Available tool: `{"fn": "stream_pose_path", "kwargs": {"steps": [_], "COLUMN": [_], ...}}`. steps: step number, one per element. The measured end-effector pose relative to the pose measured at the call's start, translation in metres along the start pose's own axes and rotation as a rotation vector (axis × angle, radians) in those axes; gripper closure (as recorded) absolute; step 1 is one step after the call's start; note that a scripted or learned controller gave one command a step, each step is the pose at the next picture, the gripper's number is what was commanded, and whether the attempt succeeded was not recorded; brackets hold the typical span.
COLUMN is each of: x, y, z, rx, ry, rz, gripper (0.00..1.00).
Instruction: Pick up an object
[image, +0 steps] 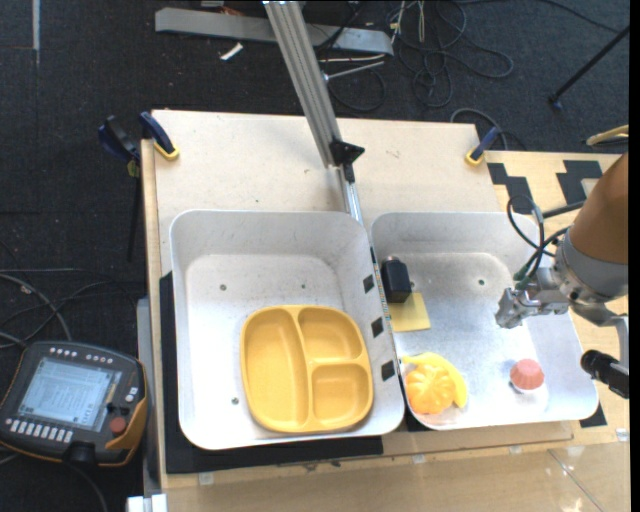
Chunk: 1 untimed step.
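The grey two-finger gripper (508, 312) hangs over the right shallow white bin (470, 262); I cannot tell how it is set. Just below it lies a small pink round object (527, 375). Farther to its left sit a crumpled yellow soft object (434, 384), a flat yellow square pad (411, 313) and a black block (396, 279). A yellow three-compartment plastic tray (304, 367) rests in the left white bin (210, 290).

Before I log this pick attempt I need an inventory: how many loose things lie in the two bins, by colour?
Yellow: 3, the divided tray in the left bin, the flat square piece and the lumpy toy in the right bin
Black: 1, the small block
Red-pink: 1, the small ball
Total: 5
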<state>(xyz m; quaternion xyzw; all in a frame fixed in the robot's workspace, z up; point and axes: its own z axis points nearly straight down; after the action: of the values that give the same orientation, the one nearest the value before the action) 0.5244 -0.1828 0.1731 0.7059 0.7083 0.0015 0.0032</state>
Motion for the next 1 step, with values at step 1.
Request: {"fn": "stream_pose_path", "kwargs": {"steps": [1], "x": [0.0038], "y": [0.0004], "z": [-0.0628], "rx": [-0.001], "ry": [0.000], "rz": [-0.001], "gripper": [1.00]}}
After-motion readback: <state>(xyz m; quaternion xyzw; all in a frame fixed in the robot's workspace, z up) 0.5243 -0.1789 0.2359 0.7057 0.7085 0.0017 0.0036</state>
